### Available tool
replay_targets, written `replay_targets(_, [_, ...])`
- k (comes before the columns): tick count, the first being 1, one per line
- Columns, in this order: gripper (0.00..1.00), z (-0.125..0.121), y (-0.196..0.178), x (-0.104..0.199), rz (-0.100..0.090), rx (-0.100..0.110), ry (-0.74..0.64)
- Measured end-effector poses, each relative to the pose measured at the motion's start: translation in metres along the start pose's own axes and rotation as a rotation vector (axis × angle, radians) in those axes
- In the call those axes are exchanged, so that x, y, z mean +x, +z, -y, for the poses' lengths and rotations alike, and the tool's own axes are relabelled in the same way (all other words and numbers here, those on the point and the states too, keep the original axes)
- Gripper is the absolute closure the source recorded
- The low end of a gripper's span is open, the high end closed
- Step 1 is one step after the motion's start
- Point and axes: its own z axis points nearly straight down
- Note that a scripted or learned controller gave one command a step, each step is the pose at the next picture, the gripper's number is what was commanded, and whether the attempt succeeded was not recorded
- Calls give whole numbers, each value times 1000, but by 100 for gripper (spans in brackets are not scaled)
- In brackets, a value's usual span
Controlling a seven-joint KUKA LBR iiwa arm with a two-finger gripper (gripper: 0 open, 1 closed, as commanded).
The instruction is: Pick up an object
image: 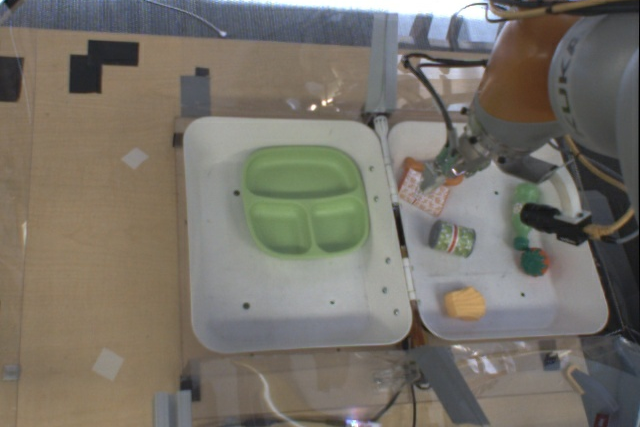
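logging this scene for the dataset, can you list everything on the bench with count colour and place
bins: 2, white, side by side on the bench
divided plate: 1, green, in the left bin
patterned packet: 1, red and white, right bin near the divider, under the gripper
small can: 1, green and white, middle of the right bin
yellow item: 1, front of the right bin
green items: a few, right side of the right bin, shapes unclear
arm: 1, grey with an orange band
gripper: 1, over the packet

Gripper sits low in the right bin, fingertips right at the red-and-white packet. The little green can is just below the fingers, yellow block further down. Green divided tray is off to their left.
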Motion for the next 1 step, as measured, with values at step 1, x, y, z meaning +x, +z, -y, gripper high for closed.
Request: replay_targets(1, [100,-23,-43,36,2,-3,-471])
